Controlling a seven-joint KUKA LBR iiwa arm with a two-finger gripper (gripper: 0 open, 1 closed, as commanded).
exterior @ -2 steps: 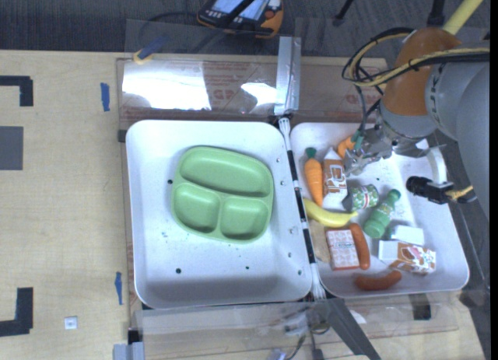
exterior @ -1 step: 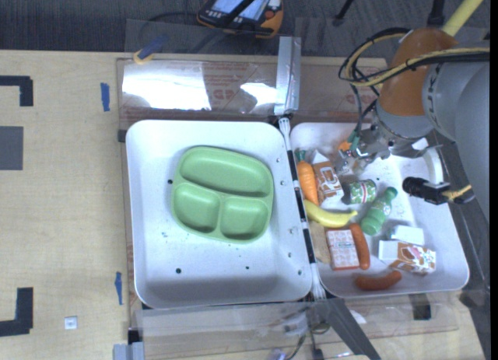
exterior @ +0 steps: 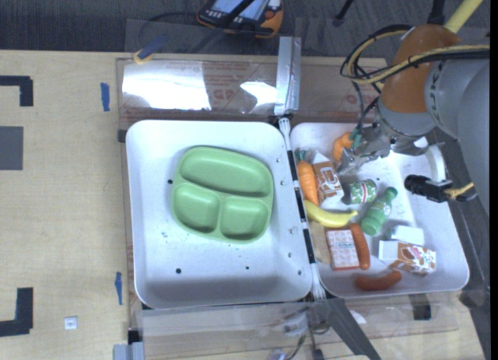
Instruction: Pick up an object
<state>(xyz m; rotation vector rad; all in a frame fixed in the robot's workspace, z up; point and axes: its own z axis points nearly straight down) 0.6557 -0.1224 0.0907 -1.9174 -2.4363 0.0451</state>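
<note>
Grey arm's gripper (exterior: 359, 151) low over right bin's (exterior: 450, 273) far edge | grip state: cannot tell | toy food heaped below, carrot (exterior: 308, 180) nearest | step: reaching; next, close on one item.

green divided tray (exterior: 223, 192), left bin (exterior: 148, 218), pendant (exterior: 237, 7)

The arm (exterior: 459, 98) is showing at the right of the frame as a broad grey casing with a rounded orange band (exterior: 416, 67) above the wrist. Black and yellow cables (exterior: 372, 54) are looping around it. The pincer (exterior: 359, 151) is showing as silvery metal.
</note>
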